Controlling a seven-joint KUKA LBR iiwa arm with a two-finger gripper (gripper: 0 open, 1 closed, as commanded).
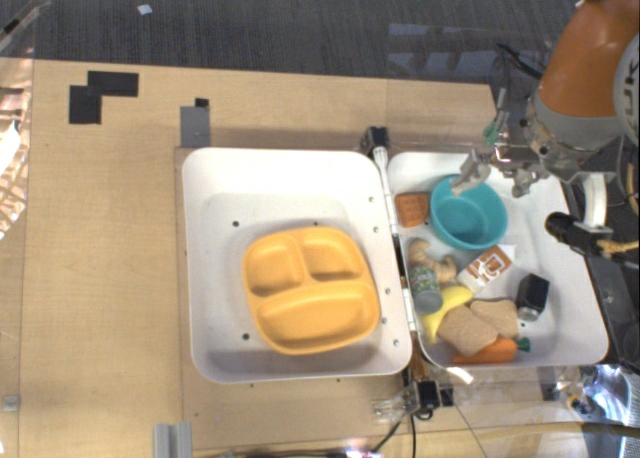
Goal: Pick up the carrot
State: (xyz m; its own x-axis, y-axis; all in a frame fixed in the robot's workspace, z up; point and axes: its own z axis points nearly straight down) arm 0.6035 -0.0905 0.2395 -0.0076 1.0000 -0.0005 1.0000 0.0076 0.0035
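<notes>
The carrot [492, 352] is orange with a green tip and lies at the near edge of the right bin [590, 326]. Brown bread slices [472, 326] rest on it and hide part of it. My gripper [495, 182] hangs over the far part of the same bin, above the back rim of a teal bowl [468, 216]. Its fingers [469, 177] stand open and spread, with nothing between them. The carrot is well toward the near side of the bin from the gripper.
The right bin also holds a brown block [411, 209], a small grey can [425, 288], a yellow piece [449, 303], a white and orange box [488, 267] and a black object [532, 294]. A yellow divided plate [310, 288] lies in the left bin [215, 196].
</notes>
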